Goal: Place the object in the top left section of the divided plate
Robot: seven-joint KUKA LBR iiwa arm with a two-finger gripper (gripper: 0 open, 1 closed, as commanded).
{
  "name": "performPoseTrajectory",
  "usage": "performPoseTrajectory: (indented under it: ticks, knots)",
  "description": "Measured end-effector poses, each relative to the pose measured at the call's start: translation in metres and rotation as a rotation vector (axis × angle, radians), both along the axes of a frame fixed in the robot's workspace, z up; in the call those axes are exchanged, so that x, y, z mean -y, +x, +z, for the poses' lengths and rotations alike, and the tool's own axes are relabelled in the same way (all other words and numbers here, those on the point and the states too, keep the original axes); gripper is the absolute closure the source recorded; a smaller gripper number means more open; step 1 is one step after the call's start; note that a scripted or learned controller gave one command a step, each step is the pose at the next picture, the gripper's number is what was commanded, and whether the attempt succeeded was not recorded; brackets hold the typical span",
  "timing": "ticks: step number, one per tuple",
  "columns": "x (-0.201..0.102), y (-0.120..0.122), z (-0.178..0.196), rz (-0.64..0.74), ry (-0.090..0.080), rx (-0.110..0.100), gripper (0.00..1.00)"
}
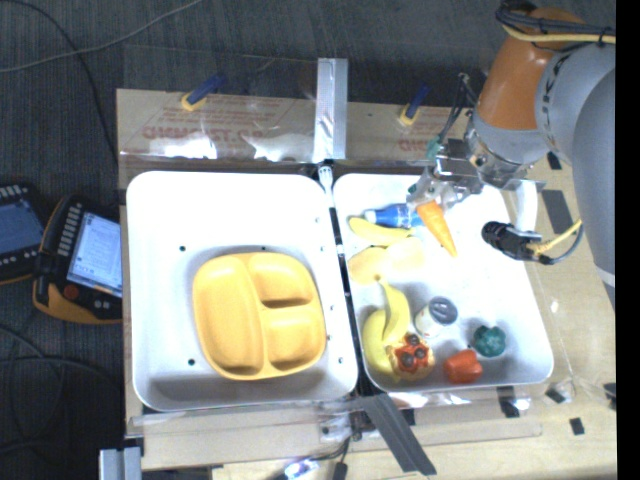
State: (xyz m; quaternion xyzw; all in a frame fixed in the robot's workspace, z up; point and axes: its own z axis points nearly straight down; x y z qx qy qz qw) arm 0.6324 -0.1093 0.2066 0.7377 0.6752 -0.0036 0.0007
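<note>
Gripper [437,196] position, as I read it — over the right bin [530,298], far right of the divided plate [262,313], fingers clenched on an orange carrot [438,226] hanging tip-down. Right of the plate I also see a banana [385,328], a blue bottle [393,215] and a teal ball [489,340].

Plastics, mostly smooth

The divided plate [260,313] looks like matt yellow plastic; both white bins [160,218] are smooth and faintly glossy, and the carrot [438,226] has a plastic sheen.
</note>
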Motion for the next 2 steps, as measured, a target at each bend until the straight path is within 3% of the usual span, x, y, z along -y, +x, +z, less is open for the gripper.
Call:
performPoseTrajectory:
  ticks: [1, 2]
  knots:
    - [0.0579, 0.0288, 0.1347, -0.122, 0.002, 0.004, 1.0]
    - [0.0576, 0.0291, 0.1428, -0.121, -0.005, 0.001, 1.0]
